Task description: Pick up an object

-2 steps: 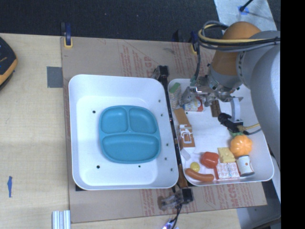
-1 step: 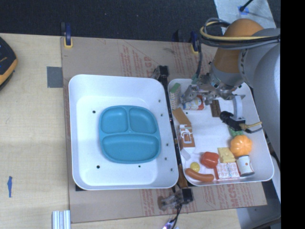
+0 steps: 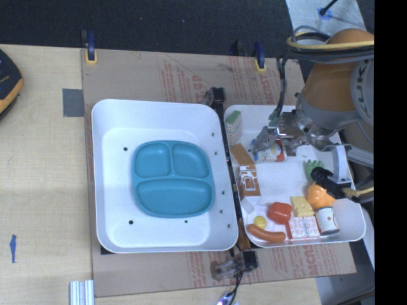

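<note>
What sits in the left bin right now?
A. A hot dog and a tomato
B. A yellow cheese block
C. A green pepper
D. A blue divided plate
D. The blue divided plate lies alone in the middle of the left bin, while the toy foods, such as the hot dog, are in the right bin.

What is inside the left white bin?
The left white bin holds one light blue plastic plate with three compartments, lying flat near its middle. The bin floor beneath the plate is covered.
</note>
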Robot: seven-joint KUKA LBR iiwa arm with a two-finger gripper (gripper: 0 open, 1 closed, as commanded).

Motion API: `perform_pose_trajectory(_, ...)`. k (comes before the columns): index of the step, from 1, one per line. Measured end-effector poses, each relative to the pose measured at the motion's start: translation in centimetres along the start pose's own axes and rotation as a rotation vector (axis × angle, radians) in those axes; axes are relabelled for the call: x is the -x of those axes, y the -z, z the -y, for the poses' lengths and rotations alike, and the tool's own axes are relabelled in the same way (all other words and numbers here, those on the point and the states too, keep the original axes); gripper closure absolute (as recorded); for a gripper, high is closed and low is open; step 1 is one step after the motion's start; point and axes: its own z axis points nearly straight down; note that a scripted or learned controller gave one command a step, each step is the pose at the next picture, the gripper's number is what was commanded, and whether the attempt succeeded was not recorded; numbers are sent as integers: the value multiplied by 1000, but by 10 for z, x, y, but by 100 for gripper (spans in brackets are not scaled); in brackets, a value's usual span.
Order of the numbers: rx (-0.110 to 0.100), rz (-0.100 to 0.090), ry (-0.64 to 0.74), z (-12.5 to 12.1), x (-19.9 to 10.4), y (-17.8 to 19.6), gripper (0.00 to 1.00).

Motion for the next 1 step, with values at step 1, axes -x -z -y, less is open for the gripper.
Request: perform_pose_trajectory(1, 4, 2, 6, 19, -56, 14, 100)
